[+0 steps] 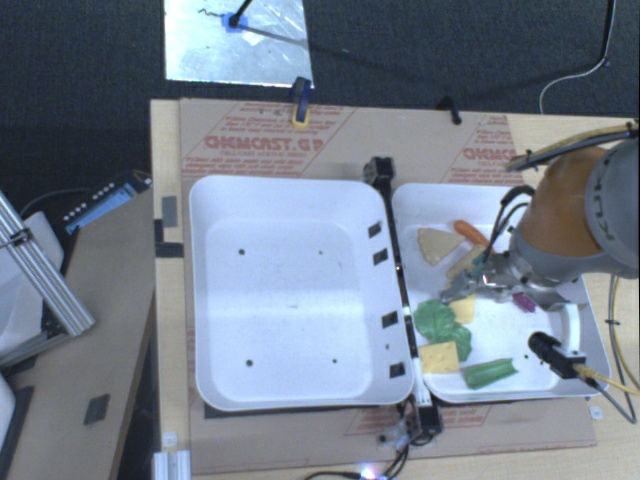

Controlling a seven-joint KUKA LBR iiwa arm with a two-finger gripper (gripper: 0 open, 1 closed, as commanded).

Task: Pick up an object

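Observation:
The right bin (pixel 560 383) holds several small things. A tan wedge (pixel 434 244) and an orange carrot (pixel 471 231) lie at its far side. A green leafy piece (pixel 436 320), a yellow block (pixel 438 357) and a long green piece (pixel 488 371) lie near its front left. A pale yellow piece (pixel 463 311) sits beside the leafy one, and a small purple piece (pixel 524 303) shows by the wrist. My gripper (pixel 466 285) hangs low over the bin's middle, just above the pale yellow piece and next to the tan wedge. Nothing shows held in it.
The left bin (pixel 290 288) stands beside the right one, with a black-clipped divider (pixel 390 268) between them. Both rest on a cardboard sheet (pixel 270 138). A yellow and blue clamp (pixel 300 104) and a silver sheet (pixel 236 28) lie beyond the bins.

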